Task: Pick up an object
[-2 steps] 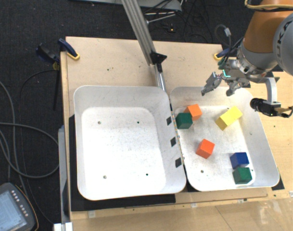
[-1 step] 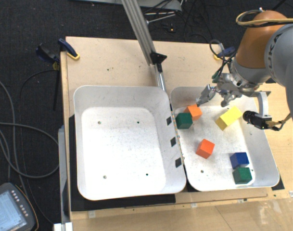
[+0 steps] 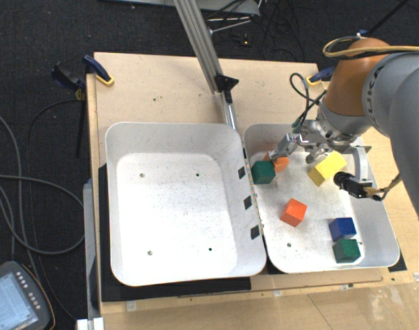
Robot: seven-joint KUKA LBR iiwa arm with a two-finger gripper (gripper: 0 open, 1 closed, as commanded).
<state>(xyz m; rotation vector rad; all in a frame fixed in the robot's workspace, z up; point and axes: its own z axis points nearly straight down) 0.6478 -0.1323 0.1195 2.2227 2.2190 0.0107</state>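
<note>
My gripper (image 3: 324,161) hangs over the back of the right bin (image 3: 391,253), shut on a yellow block (image 3: 327,169) that looks raised off the bin floor and tilted. Left of it a green block (image 3: 263,172) lies against the bin's left wall, with a small orange piece (image 3: 281,162) touching its far side. An orange cube (image 3: 293,212) rests in the middle of that bin. A blue block (image 3: 342,227) and a dark green block (image 3: 347,250) sit together at the front right corner.
The left bin (image 3: 114,137) stands beside the right one, their walls meeting in the middle. A slanted metal pole (image 3: 199,36) crosses the back of the bench. A clamp (image 3: 99,71) grips the bench's far left corner.
</note>
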